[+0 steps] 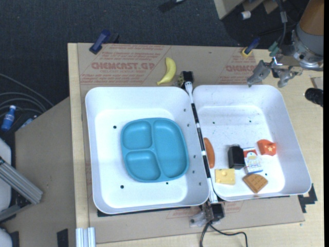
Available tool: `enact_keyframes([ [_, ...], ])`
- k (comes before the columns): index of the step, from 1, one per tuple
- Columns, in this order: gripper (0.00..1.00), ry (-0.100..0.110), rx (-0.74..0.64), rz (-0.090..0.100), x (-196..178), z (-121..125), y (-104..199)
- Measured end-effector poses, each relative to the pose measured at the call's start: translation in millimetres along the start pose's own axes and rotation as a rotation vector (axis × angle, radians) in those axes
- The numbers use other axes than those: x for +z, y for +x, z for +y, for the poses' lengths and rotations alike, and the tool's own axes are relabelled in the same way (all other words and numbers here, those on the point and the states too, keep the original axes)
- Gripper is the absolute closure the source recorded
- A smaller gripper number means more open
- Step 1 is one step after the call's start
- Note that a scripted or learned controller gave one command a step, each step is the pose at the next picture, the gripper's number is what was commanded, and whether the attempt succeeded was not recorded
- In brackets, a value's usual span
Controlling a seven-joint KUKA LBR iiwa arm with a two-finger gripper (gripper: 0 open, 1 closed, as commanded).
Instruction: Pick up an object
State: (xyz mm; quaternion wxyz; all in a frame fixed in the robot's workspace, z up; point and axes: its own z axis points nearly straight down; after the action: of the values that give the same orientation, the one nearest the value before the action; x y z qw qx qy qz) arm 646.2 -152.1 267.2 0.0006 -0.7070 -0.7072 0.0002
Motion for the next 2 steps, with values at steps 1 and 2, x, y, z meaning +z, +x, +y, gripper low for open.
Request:
enact_keyframes([
  [1,0.0,0.004,-0.001,0.001,154.3,19.2,23.5],
  [2,0.0,0.002,-0.001,0.001,183.0,20.1,49.4],
])
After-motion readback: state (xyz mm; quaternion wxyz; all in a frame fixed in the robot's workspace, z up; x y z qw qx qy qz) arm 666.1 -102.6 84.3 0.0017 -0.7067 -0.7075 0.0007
